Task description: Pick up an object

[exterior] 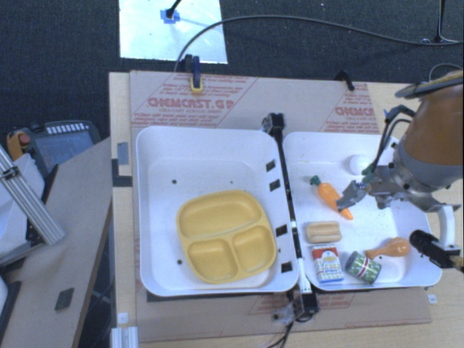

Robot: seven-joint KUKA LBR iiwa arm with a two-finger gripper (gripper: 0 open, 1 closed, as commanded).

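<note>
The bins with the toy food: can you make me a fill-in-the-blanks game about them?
The yellow tray with three sections lies in the ___ bin.
The toy carrot is coloured ___.
The pincer hovers right beside the ___.
The white ball sits in the ___ bin.

Missing words: left; orange; carrot; right

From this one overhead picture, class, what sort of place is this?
Probably a robot test bench in a lab: a robot arm reaches over two white bins, toy food like a carrot lies inside, and cables cross the dark floor.
</note>
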